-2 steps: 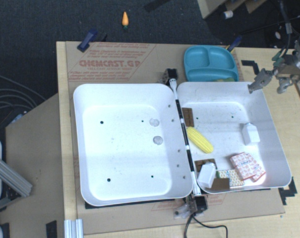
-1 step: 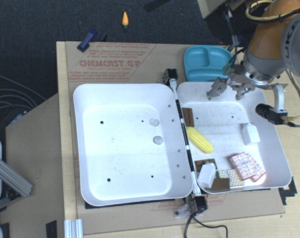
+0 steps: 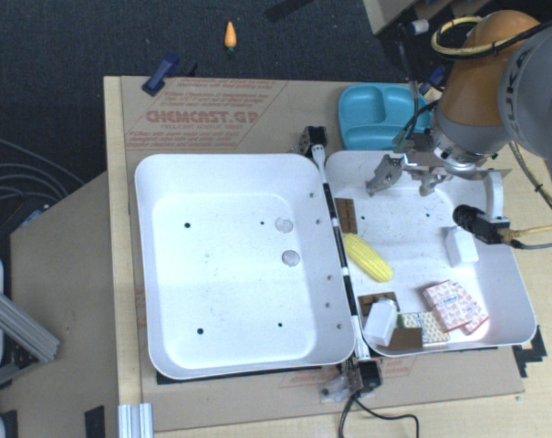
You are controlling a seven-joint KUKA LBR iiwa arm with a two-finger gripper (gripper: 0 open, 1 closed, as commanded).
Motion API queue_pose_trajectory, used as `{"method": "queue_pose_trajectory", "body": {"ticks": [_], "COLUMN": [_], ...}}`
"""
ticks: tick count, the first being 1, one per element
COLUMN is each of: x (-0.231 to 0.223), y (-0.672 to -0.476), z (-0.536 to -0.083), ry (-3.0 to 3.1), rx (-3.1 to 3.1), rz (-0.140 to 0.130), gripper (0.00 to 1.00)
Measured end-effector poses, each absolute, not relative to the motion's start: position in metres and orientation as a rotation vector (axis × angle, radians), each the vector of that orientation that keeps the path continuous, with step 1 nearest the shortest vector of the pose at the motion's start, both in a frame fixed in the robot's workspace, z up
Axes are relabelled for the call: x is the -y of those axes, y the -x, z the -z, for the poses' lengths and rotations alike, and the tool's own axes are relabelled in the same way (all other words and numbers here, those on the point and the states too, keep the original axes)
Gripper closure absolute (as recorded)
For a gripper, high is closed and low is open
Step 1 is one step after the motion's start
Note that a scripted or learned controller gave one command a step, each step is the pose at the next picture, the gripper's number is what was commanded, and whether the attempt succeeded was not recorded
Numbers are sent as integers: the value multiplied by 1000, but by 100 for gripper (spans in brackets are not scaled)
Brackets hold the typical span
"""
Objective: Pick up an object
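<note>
Two white bins sit side by side; the open, empty gripper hovers at the right bin's far edge. Toy corn near its left wall might roll away.

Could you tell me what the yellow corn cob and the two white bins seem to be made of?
The corn cob looks like moulded plastic: even yellow, slightly glossy, with regular kernel rows, so probably a toy. The left bin and right bin appear to be thin, smooth white plastic with rounded corners and a faint sheen, though coated metal cannot be excluded.
</note>
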State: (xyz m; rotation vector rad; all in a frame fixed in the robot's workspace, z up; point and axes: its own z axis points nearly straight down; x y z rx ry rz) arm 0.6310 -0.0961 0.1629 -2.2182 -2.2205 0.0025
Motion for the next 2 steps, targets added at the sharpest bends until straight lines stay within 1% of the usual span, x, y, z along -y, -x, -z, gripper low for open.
{"method": "queue_pose_trajectory", "body": {"ticks": [1,2], "x": [117,72], "y": [-615,-569], "z": [-163,-185], "ry": [2221,2218], "rx": [2219,2221], "rz": [-3,-2], "gripper": [0,0]}}
